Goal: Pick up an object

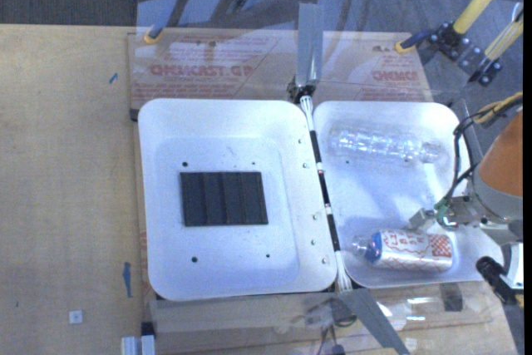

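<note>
Left bin point(166, 129): holding a dark ribbed pad point(224, 198) – lying flat.
Right bin point(366, 116): a clear bottle point(382, 145) lying at the far side, a red-patterned bottle point(407, 248) lying at the near edge.
Gripper point(428, 218): hanging just beside the red-patterned bottle – grip state impossible to tell.

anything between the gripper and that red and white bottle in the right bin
Nothing visible blocks it. The gripper sits just above the red and white bottle near the right bin's front edge. The clear plastic bottle lies apart, toward the back.
</note>
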`<control>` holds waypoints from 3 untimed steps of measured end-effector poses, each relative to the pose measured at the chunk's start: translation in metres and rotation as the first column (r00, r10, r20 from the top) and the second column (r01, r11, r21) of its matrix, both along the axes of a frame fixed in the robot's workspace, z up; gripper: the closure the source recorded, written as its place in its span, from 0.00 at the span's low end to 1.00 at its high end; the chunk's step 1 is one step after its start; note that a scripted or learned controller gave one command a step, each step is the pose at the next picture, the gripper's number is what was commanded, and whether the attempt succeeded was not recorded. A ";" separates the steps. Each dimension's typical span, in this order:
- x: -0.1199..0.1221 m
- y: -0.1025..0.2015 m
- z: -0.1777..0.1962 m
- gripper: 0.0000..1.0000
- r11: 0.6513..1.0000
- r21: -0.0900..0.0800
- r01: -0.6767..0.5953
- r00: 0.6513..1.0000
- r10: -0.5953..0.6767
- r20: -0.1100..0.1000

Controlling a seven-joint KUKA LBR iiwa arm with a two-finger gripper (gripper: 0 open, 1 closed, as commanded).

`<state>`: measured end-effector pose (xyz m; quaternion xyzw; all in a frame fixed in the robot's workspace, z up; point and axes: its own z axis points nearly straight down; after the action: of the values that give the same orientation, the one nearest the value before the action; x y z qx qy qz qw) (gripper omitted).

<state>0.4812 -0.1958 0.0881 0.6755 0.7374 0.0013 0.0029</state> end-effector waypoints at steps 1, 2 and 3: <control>0.001 -0.002 0.011 1.00 1.000 -0.002 0.004 1.000 -0.004 0.006; 0.063 -0.017 0.104 1.00 0.933 0.000 0.360 0.933 -0.360 -0.005; 0.063 -0.017 0.104 0.00 0.933 0.001 0.360 0.933 -0.360 -0.006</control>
<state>0.5437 -0.2129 0.1916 0.7991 0.6011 -0.0004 0.0006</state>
